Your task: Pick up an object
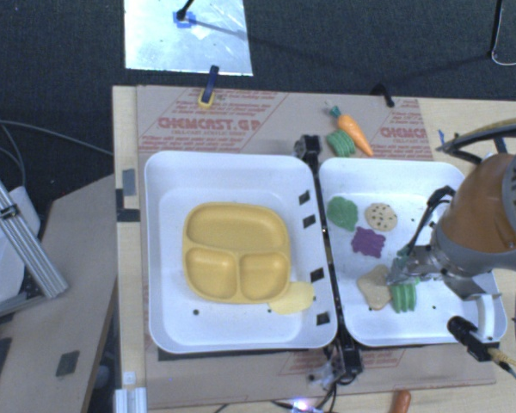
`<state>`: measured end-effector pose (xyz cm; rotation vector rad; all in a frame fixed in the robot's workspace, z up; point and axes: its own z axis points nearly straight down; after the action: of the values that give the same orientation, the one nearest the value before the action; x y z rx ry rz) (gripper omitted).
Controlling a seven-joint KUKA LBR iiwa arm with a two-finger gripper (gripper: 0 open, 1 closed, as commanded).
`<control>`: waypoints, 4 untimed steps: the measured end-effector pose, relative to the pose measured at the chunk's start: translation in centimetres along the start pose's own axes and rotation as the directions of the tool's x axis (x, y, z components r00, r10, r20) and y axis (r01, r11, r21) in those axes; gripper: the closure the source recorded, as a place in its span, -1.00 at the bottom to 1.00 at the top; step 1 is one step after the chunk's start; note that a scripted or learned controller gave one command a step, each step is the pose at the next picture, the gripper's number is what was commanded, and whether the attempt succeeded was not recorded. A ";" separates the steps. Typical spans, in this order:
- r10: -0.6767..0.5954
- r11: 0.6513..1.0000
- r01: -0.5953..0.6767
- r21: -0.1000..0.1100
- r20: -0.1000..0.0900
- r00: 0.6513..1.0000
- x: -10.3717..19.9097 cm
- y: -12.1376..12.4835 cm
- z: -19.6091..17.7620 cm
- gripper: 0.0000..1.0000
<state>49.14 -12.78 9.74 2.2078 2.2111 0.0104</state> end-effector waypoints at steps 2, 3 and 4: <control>0.003 1.000 -0.003 0.003 -0.004 1.000 -0.4 -0.1 1.1 1.00; -0.005 1.000 0.005 0.004 -0.003 1.000 -2.3 8.5 -3.7 1.00; 0.003 1.000 -0.003 0.014 -0.007 1.000 -0.5 0.2 1.3 1.00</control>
<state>49.35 -13.24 8.47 2.2215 2.2182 0.0033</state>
